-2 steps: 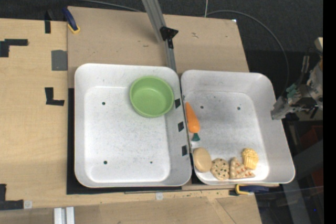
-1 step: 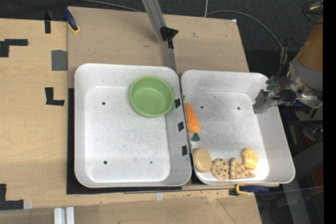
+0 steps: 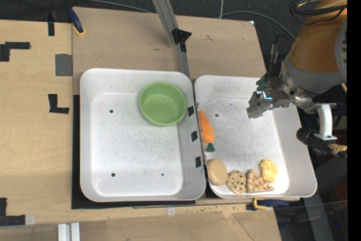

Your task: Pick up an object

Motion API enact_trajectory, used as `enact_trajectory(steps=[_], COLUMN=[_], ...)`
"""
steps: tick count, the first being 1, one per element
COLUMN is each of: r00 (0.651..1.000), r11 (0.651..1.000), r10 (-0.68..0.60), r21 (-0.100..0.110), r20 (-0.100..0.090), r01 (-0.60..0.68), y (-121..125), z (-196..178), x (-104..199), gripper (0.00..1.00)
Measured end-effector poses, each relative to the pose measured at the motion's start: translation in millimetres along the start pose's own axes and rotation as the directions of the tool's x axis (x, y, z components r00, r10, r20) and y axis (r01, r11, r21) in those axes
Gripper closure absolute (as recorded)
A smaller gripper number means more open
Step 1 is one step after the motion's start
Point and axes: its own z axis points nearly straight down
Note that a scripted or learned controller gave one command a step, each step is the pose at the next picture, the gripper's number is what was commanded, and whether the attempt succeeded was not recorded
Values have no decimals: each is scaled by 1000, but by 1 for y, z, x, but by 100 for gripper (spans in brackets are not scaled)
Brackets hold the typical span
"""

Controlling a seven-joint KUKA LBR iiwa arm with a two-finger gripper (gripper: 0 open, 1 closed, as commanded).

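Jaws' state I cannot tell, hovering above right bin (image 3: 293, 138); orange carrot (image 3: 207, 128) lies untouched by its left wall.

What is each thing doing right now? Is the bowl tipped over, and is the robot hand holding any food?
green bowl: upright, in the left bin.
carrot: lying flat by the right bin's left wall.
bread roll: lying at the front of the right bin.
cookie: lying beside the roll.
corn: lying near the front right corner.
gripper: over the right bin, no food seen in it.
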Motion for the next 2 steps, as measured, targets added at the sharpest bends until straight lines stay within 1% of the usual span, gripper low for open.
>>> enact_trajectory(steps=[1, 2], r00=[1000, 1000], r11=[1000, 1000], r10=[0, 1], r21=[2, 2], r20=[1, 1], r01=[0, -1], y=[17, 21], z=[16, 25], x=[57, 104], gripper=[100, 100])
